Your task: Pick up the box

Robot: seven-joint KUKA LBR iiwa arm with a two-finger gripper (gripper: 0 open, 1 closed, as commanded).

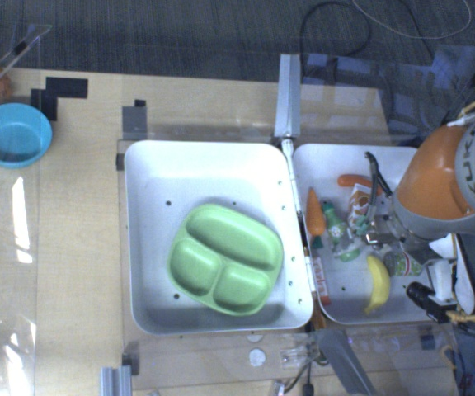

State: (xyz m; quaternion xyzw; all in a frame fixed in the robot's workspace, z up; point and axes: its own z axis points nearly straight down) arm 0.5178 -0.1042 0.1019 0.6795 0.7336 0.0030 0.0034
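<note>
The carrot lies lengthwise along the left wall of the right bin, and the clutter is gathered around it. Just right of the carrot is a small green bottle. Up and to the right of the carrot lies a reddish sausage. Below and to the right of the carrot lies a yellow banana, and straight below the carrot a thin red-and-white packet rests against the same wall.

The gripper hangs low to the right of the carrot, over the middle of this pile. The grey and orange arm covers the bin's far right side. From this angle I cannot tell whether the gripper is spread or pressed together, or whether it has anything in it.

Left of the carrot, across the metal divider, the left bin holds a green three-part tray. Far left of the carrot a blue bowl sits on the pale wooden bench. Beyond the bench is dark carpet, with a black cable looping above the carrot.

The box seems to be the small white carton with red and orange print. It is right of the carrot, just below the sausage and close against the gripper, which hides part of it. It is too small to make out its print or how it is tilted.
</note>
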